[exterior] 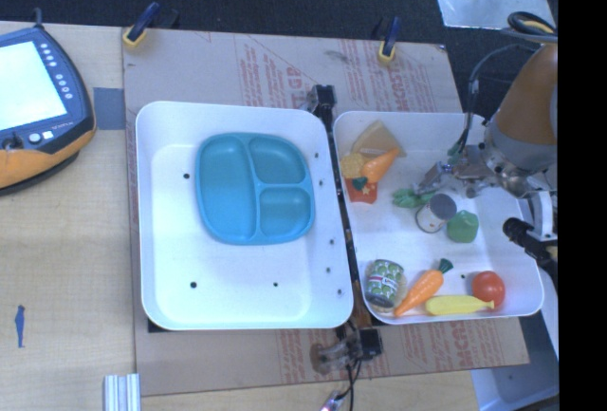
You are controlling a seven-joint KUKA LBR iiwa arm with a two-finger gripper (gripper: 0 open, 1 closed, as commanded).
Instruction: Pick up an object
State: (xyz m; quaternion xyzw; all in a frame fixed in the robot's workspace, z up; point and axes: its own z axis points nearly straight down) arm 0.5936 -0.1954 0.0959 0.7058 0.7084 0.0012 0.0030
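Faint red lettering on the cardboard sheet [285, 67], unreadable. Gripper [446, 177] low in the right bin [531, 305], grip state impossible to tell; green cup [463, 227] just beside gripper, toward the camera.

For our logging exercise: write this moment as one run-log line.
arm: in from right | gripper: low over right bin, near grey cup | blue plate: left bin

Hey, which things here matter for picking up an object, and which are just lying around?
For the job:
gripper
right bin
carrot
banana
tomato
green cup
can

Lying about:
left bin
blue divided plate
tablet
clamps
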